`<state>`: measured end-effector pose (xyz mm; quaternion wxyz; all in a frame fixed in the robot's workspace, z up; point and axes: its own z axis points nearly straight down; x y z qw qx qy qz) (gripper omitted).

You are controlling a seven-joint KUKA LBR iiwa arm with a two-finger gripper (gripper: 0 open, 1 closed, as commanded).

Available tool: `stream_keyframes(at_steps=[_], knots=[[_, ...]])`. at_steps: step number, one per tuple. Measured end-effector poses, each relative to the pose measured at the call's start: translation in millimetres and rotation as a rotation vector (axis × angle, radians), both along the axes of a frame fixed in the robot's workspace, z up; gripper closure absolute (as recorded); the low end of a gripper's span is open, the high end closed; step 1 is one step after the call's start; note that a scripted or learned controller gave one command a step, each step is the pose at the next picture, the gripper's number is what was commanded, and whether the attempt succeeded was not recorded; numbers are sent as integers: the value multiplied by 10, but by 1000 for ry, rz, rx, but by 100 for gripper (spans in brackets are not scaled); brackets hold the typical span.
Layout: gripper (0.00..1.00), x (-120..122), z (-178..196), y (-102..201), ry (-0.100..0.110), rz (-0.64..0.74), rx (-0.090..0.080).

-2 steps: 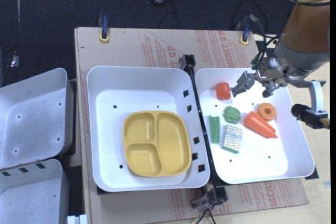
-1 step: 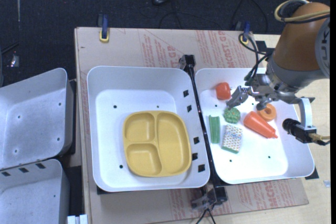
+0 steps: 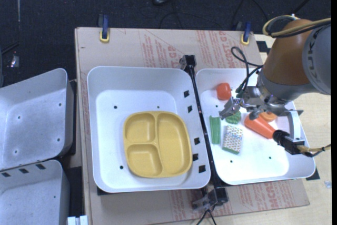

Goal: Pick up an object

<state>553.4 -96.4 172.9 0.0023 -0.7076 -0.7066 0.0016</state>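
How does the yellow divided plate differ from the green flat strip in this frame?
The yellow divided plate lies in the left white bin; the green flat strip lies in the right white bin. The plate is broad, rounded and split into three compartments; the strip is narrow, long and plain. The plate lies alone; the strip has a white speckled block beside it. Both lie flat.
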Motion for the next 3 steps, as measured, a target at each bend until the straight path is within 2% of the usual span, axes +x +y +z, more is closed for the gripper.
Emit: stream_keyframes(at_steps=[1,2,3], knots=[[0,-32,-643,29,1,0,0],[100,-13,-503,26,-5,-1,-1],[100,64,-31,-35,-10,3,-2]])
